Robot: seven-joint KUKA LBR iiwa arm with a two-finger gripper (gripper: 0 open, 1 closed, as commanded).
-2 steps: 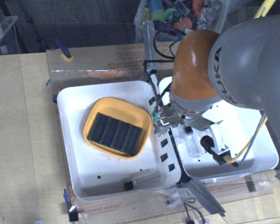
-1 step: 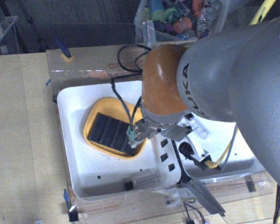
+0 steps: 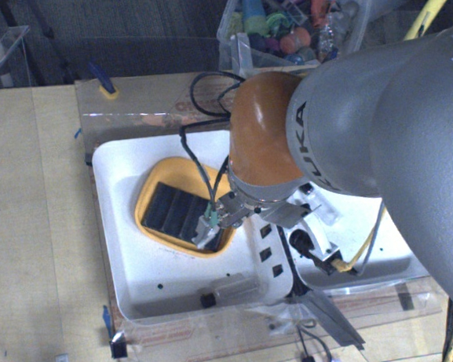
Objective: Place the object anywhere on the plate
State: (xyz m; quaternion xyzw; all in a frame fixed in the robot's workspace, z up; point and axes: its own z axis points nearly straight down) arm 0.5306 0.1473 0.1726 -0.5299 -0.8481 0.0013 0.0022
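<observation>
On yellow plate (image 3: pixel 150 192): black object (image 3: pixel 174 210), touching jaws (image 3: pixel 208 227); jaw opening unclear.

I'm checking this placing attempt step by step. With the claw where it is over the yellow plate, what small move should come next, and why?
Probably a short straight lift of the claw. A dark flat object already lies on the yellow plate in the left bin, and the claw sits low at its right end. Whether it grips the object cannot be seen, so rising clear would show that.

Fixed overhead camera; slanted down on bins (image 3: pixel 128 224); arm (image 3: pixel 363 125) close, right.
</observation>
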